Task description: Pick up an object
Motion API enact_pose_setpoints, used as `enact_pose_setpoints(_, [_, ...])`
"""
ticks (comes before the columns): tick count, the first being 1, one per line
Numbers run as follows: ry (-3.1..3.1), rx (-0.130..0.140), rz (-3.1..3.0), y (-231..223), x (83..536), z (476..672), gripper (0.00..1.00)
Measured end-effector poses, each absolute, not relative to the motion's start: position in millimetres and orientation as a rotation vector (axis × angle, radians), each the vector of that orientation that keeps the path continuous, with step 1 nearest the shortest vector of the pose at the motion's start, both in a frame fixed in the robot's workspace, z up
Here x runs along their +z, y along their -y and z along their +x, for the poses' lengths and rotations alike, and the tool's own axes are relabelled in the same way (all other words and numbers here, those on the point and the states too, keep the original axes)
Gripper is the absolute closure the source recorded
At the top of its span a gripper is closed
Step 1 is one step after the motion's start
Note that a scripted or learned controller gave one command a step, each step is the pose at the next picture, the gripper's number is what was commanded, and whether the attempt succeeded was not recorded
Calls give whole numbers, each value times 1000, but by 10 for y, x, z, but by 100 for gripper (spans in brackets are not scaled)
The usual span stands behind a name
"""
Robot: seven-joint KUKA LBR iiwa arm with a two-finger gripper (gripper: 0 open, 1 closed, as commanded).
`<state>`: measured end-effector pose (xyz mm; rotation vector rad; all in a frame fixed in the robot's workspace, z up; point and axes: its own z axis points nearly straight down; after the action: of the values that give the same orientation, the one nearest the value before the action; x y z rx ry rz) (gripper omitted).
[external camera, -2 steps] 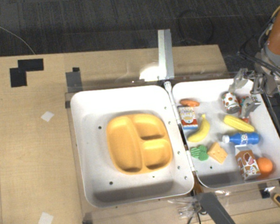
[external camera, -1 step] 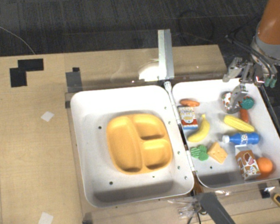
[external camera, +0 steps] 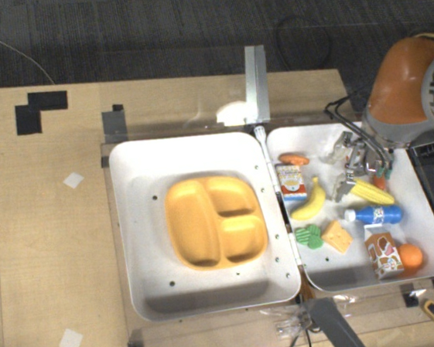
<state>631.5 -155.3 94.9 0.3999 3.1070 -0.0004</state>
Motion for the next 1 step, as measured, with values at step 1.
enact_pose_setpoints(1, [-2874,3,1235,2046,894,6472,0])
